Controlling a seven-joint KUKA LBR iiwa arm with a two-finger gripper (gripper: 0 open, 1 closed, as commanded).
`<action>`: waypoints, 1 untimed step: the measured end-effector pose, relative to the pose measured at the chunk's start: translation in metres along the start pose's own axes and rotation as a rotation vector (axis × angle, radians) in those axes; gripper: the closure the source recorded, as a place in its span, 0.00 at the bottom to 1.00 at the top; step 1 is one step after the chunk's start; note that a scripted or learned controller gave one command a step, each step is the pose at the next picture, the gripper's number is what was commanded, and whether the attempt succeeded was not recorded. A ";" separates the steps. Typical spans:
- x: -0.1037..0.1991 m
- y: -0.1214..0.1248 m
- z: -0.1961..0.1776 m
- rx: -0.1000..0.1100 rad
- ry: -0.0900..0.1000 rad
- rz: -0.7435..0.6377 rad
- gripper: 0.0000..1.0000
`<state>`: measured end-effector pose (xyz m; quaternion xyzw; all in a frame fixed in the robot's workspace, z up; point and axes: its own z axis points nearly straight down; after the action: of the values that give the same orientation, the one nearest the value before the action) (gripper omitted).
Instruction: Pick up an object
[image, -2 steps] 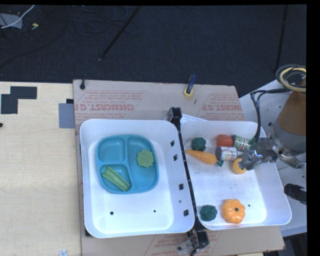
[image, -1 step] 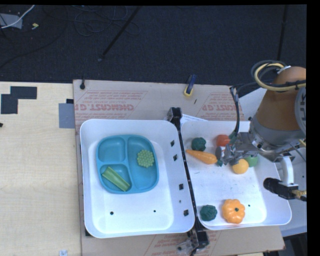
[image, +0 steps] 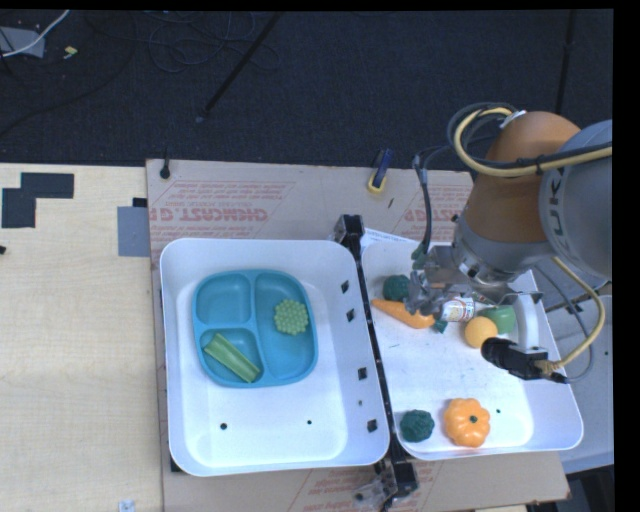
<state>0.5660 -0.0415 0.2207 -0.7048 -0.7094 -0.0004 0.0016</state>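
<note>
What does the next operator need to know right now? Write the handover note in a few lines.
Tool: low in the right bin, over the carrot; nothing seen held, finger state unclear.
Right bin: carrot beside a dark green piece near the divider, a yellow fruit, a green broccoli-like piece and an orange pumpkin at the front.
Left bin: blue tray with a green bean pod and a green cluster.
Done: no pick visible. Left: grasp and lift one object.

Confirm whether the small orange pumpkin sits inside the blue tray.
No: the orange pumpkin lies in the right bin, while the blue tray is in the left bin.
</note>
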 end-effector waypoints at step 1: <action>0.062 0.010 -0.001 0.001 0.000 0.000 1.00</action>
<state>0.5755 0.0207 0.2218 -0.7048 -0.7094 0.0002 0.0019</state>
